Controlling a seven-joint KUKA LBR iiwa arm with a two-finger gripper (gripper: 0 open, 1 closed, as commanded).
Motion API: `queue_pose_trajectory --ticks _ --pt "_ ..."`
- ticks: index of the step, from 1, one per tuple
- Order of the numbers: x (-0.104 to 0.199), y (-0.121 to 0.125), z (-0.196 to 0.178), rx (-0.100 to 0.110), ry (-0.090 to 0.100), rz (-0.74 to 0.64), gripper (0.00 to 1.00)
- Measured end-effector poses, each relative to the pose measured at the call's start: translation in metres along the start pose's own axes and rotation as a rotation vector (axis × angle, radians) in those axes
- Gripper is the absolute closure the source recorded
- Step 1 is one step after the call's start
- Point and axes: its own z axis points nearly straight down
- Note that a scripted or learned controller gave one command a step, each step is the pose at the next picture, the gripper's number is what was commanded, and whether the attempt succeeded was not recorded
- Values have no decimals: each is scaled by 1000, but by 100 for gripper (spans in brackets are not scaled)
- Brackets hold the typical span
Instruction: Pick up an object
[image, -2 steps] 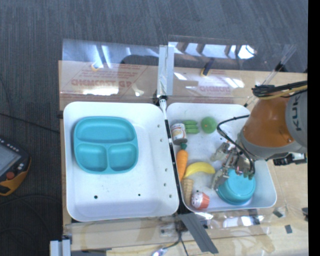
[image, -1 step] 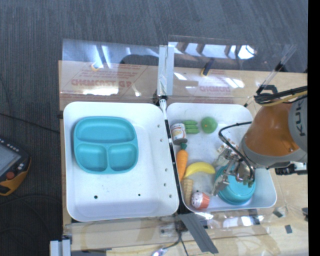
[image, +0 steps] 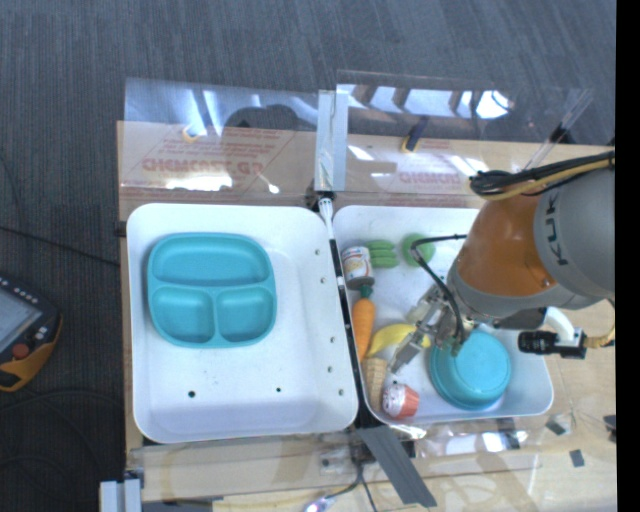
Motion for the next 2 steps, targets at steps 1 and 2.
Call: queue_pose_trajectory --ticks 1,2 --pt "32 -8 -3 -6 -18 133 0" --pt "33 -12 -1 -5 -8 236 0"
